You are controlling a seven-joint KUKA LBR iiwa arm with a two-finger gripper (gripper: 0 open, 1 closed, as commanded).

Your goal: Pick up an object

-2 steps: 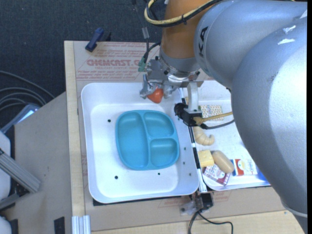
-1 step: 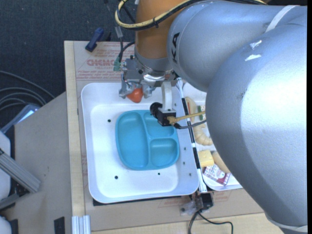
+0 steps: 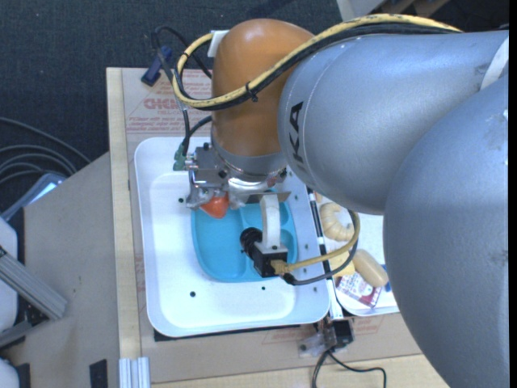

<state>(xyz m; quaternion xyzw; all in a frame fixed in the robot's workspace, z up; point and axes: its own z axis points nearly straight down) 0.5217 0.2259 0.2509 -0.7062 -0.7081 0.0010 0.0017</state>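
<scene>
My gripper (image 3: pixel 212 194) hangs low over the back of the left bin (image 3: pixel 166 297), under the orange wrist band. A small orange-red object (image 3: pixel 215 208) sits right at the gripper's tip, at the back left edge of a blue dish-like object (image 3: pixel 220 253) lying in the bin's middle. The view does not show whether the orange-red object is gripped or only touched. The arm hides much of the blue object's right side.
The right bin (image 3: pixel 388 304) holds a cream lumpy item (image 3: pixel 333 220), a tan rounded item (image 3: pixel 369 268) and a small printed packet (image 3: pixel 356 289); the arm covers most of it. The left bin's white floor lies bare in front. Cables lie at the back left.
</scene>
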